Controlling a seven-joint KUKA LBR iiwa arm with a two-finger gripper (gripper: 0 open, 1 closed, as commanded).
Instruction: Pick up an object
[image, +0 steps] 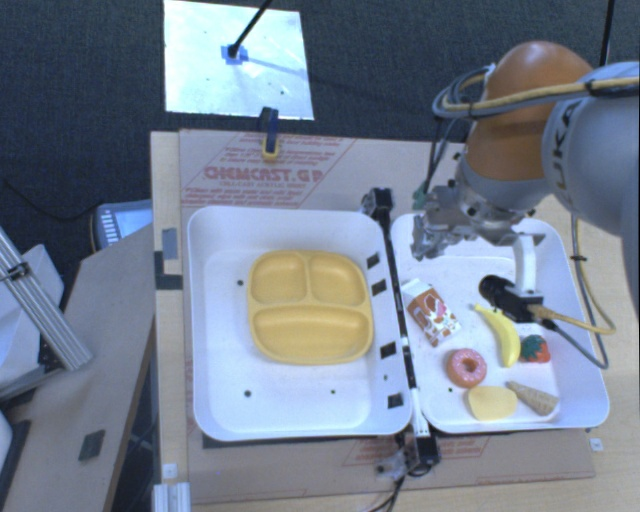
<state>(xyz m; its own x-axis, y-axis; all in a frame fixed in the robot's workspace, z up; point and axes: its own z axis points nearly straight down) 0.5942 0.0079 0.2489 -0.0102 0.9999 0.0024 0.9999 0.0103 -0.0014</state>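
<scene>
Nothing is being lifted yet: the gripper (432, 243) is hovering at the right bin's (590, 385) far-left corner, grip state untellable. Pickable toys, including the banana (501, 334), are lying along its near edge.

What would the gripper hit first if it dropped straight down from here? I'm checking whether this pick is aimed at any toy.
Probably bare floor of the right bin. The gripper hangs over its upper-left corner; the small carton lies nearer the camera, seemingly off that line, though depth is unclear.
</scene>
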